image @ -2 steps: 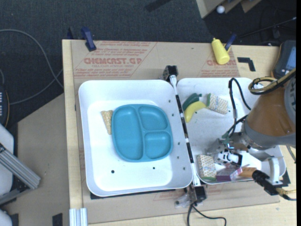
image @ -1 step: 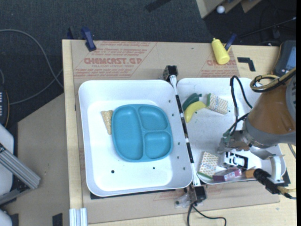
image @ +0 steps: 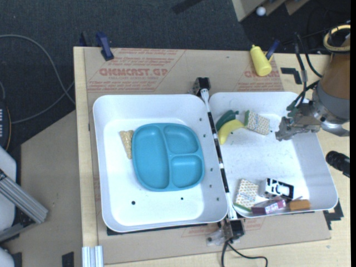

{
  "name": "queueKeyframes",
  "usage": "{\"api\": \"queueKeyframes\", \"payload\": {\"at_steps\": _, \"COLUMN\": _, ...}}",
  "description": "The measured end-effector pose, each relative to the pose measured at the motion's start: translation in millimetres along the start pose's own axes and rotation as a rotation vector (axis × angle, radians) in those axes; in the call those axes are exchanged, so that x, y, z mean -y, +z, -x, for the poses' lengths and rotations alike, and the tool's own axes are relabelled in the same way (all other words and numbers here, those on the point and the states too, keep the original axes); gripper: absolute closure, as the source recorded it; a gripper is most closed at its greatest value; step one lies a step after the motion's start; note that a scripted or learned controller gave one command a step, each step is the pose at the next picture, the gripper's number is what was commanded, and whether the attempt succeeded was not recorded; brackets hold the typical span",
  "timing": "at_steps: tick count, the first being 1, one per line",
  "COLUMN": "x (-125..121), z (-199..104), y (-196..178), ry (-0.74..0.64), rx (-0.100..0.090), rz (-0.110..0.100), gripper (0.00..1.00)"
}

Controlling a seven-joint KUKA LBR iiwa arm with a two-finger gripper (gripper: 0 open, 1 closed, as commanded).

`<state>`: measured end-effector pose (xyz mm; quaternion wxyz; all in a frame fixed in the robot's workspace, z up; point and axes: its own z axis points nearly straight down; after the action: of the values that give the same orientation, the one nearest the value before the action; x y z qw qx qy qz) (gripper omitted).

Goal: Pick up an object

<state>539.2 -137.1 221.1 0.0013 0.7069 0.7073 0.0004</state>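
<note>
1. The gripper [image: 285, 131] hovers at the right bin's [image: 311, 166] upper right, about two o'clock in that bin; whether it is open or closed I cannot tell
2. The nearest object, a patterned sponge [image: 257, 122], lies just beside it at nine o'clock
3. Beyond the sponge, a yellow banana [image: 230, 129] runs along a diagonal, seven to one o'clock
4. A short move toward nine o'clock looks sufficient

A blue divided plate [image: 167, 163] lies in the left bin [image: 111, 115].
</note>
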Motion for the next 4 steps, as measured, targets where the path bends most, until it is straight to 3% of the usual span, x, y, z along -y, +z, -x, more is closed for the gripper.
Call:
{"api": "queueKeyframes", "payload": {"at_steps": 1, "x": 1, "z": 0, "y": 1, "ry": 0.000, "rx": -0.001, "rz": -0.002, "gripper": 0.00}}
{"api": "queueKeyframes", "payload": {"at_steps": 2, "x": 61, "z": 32, "y": 82, "ry": 0.002, "rx": -0.001, "rz": -0.004, "gripper": 0.00}}
{"api": "queueKeyframes", "payload": {"at_steps": 3, "x": 8, "z": -14, "y": 50, "ry": -0.001, "rx": -0.001, "rz": -0.002, "gripper": 0.00}}
{"api": "queueKeyframes", "payload": {"at_steps": 4, "x": 52, "z": -19, "y": 135, "ry": 0.002, "rx": 0.001, "rz": 0.006, "gripper": 0.00}}
